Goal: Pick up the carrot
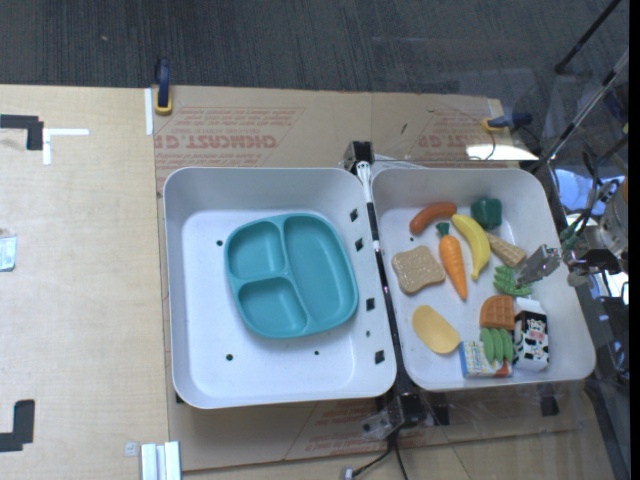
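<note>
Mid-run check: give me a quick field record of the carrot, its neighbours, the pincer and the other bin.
carrot: lying in the right bin, not lifted
left of carrot: bread slice
right of carrot: banana
above carrot: sausage
pincer: near the bin's right side, apart from the carrot
left bin: holds a teal divided plate

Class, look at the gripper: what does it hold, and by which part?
Nothing. The gripper sits at the right bin's edge; the carrot lies apart, untouched.

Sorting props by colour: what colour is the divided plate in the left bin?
Teal, seen clearly in the camera view: the teal three-compartment plastic plate.
</note>
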### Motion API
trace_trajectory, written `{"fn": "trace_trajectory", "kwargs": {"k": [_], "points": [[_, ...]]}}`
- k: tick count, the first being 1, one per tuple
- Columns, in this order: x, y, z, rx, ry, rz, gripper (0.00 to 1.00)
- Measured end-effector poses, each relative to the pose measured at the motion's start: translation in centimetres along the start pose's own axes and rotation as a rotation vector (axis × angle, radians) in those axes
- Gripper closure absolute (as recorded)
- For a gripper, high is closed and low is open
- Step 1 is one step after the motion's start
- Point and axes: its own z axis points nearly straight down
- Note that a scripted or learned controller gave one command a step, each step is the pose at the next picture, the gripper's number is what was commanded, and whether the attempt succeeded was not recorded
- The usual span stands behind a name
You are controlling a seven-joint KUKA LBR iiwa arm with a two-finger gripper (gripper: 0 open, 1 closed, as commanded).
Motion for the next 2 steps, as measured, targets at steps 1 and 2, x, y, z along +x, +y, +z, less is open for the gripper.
{"fn": "trace_trajectory", "kwargs": {"k": [1, 2], "points": [[10.1, -1.5, 8.0, 0.004, 0.003, 0.271, 0.0], [9.8, 4.8, 12.1, -0.003, 0.001, 0.229, 0.0]]}}
